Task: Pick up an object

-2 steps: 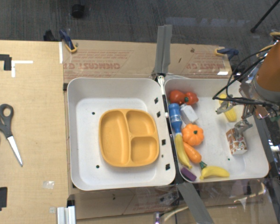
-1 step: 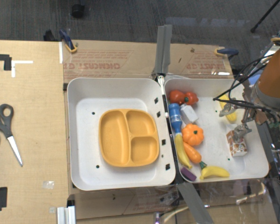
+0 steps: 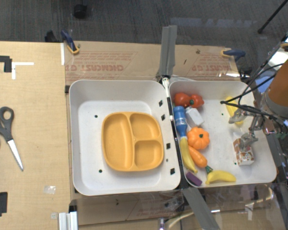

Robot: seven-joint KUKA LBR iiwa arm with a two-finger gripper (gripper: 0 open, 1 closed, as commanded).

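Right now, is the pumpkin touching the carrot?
Touching. The camera view shows the pumpkin sitting against the top end of the carrot, with no white bin floor between them.

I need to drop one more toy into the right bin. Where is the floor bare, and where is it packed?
Bare floor runs down the right bin between the pumpkin and the gripper. Crowded: the left wall, from tomato down to banana.

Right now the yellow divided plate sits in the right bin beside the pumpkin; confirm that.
Wrong on the bin. The camera view shows the yellow divided plate in the left bin; the pumpkin lies in the right bin with the other toy foods.
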